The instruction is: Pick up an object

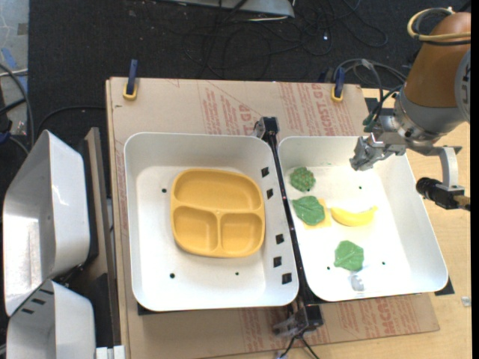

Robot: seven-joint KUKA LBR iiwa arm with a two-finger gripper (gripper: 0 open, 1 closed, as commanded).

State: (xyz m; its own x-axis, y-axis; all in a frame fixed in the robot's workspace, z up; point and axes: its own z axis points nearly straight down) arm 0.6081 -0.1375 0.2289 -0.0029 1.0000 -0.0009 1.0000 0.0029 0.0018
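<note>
Your pincer (pixel 367 155) hangs over the right bin's (pixel 419 223) far edge; can't tell how it's set, nothing seen in it. Nearest below: a green leafy piece (pixel 302 178), then another (pixel 309 210) touching a yellow banana-like piece (pixel 353 215), a third green (pixel 349 255) nearer you. All look light, probably slick plastic. Banana seems stiffest; take it across its middle. Left bin (pixel 150 223) carries a yellow divided tray (pixel 218 212)

Robotics lab: clamped cardboard bench (pixel 224 103), loose cables (pixel 247 36) on dark floor.
</note>
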